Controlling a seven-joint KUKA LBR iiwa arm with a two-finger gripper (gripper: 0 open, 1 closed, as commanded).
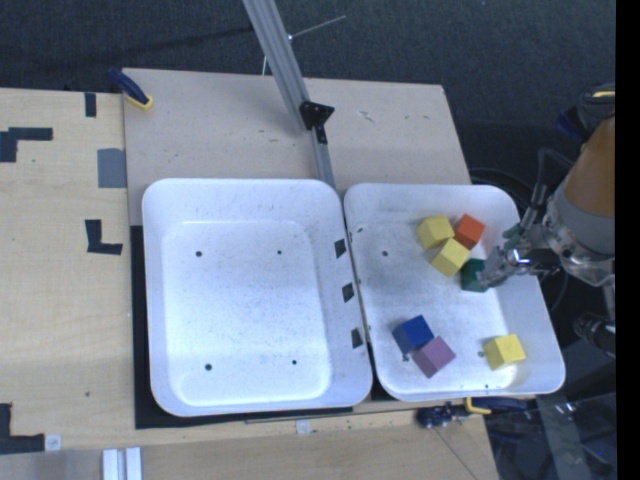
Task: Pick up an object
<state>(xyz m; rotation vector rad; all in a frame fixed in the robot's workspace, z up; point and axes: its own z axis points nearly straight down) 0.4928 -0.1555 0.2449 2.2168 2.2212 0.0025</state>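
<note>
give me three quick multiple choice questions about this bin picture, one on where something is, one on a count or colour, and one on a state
1. Where do the blocks lie?
A. in the left bin
B. in the right bin
C. on the bench outside the bins

2. How many yellow blocks are there?
A. one
B. three
C. five

3. What is the state of the purple block?
A. lying in the bin, touching the blue block
B. stacked on the orange block
C. lifted above the bin

Answers:
1 B: every block sits within the right bin.
2 B: two yellow blocks sit by the orange block, and a third lies near the front corner.
3 A: the purple block rests on the bin floor against the blue block, away from the gripper.
</note>
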